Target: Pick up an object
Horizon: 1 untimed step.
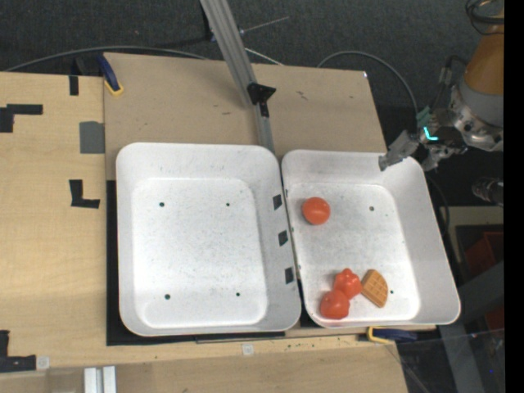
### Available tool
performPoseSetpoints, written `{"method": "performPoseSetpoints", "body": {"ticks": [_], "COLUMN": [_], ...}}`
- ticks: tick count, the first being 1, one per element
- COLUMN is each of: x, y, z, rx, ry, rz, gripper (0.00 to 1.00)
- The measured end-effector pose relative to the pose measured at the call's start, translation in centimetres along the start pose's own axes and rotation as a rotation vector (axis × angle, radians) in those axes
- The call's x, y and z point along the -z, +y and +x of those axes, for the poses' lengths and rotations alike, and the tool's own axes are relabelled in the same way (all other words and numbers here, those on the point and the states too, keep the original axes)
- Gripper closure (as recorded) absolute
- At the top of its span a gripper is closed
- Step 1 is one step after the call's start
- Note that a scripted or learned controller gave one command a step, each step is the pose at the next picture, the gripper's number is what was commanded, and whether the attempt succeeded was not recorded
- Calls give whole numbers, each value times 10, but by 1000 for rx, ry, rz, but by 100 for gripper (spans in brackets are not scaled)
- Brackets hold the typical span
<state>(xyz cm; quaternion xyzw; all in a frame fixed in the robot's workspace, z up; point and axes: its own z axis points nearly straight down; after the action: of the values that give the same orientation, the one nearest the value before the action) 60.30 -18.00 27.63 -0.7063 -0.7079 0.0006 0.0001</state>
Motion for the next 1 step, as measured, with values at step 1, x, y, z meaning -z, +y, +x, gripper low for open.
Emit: {"method": "performPoseSetpoints", "body": {"ticks": [1], "x": [-58], "y": [9], "z": [-1], "rx": [-1], "ry": [0], "rz": [5], "gripper": [0]}}
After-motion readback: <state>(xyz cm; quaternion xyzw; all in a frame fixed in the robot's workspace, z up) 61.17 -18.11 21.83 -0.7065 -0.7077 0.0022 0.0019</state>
